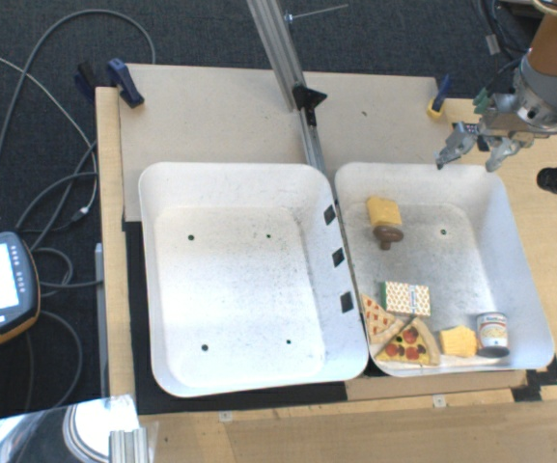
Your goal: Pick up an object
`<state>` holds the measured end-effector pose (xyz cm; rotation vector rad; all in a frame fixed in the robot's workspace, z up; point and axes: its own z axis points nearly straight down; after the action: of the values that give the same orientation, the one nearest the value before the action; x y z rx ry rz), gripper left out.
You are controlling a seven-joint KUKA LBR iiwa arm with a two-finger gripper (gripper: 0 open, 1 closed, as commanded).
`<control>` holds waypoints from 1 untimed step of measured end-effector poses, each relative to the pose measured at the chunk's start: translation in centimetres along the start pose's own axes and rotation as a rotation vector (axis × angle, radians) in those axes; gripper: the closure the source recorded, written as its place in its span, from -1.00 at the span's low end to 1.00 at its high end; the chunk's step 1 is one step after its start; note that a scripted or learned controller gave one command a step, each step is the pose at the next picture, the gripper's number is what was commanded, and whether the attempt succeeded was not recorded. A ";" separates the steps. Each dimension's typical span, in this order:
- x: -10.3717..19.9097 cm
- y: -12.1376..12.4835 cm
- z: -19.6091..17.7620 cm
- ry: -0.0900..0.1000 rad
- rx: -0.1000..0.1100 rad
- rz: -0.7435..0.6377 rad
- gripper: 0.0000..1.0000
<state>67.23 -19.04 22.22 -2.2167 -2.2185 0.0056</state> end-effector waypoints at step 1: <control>-0.5 0.4 6.0 0.000 0.002 0.001 -1.00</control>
<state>67.57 -19.56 16.17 -2.2160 -2.2164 0.0077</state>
